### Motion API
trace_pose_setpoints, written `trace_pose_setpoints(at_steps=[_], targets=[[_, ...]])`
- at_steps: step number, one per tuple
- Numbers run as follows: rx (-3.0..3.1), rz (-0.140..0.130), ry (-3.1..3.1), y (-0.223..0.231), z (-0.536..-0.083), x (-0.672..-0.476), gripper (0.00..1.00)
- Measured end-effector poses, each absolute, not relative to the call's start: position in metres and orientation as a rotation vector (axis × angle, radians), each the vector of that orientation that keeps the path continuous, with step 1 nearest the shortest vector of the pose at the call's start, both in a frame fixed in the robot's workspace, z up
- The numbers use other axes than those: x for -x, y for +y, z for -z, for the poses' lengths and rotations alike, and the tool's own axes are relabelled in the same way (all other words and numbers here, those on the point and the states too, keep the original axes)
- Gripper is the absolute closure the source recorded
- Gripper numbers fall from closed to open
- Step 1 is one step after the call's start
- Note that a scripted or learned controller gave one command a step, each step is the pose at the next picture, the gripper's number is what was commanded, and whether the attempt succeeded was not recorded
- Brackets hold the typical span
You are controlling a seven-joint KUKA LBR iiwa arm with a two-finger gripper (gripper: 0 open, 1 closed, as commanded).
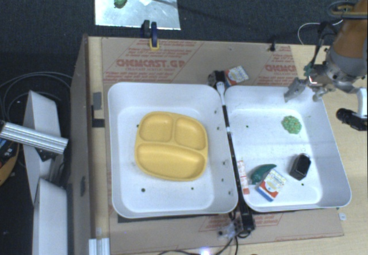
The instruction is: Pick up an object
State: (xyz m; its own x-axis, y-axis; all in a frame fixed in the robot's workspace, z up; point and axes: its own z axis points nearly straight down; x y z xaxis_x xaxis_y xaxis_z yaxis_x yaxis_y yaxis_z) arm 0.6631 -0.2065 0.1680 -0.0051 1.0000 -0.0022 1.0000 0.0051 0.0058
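The gripper (305, 91) hangs over the far right corner of the right bin (328, 133), its two grey fingers (293, 91) spread apart with nothing between them and touching nothing that can be seen. Above it the arm (348, 47) shows its orange band at the right edge.

Inside the right bin, a knobbly green ball (291, 124) lies nearest the gripper, just in front of it and apart from it. Nearer the front of that bin sit a small black block (299, 166), a dark green curved piece (263, 171) and a red, white and blue packet (271, 185), the last two touching.

Left of the right bin, the left bin (123, 150) holds a smooth yellow plate (171, 146) with three compartments. Both bins are shallow white plastic, resting on a printed cardboard sheet (172, 55) over a pale bench (356, 162). Beyond the cardboard lies dark carpet with a shiny foil square (149, 10).
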Motion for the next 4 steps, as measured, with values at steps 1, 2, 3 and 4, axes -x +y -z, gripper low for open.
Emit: trace_pose_setpoints(at_steps=[1,2,3,4], targets=[[-2.22,-0.001,2.223,-0.206,-0.106,-0.638,0.0],[-2.216,0.0,2.226,-0.206,-0.084,-0.641,0.0],[-2.211,-0.004,2.225,-0.206,-0.096,-0.643,1.0],[-2.215,-0.005,2.226,-0.117,-0.085,-0.61,1.0]])
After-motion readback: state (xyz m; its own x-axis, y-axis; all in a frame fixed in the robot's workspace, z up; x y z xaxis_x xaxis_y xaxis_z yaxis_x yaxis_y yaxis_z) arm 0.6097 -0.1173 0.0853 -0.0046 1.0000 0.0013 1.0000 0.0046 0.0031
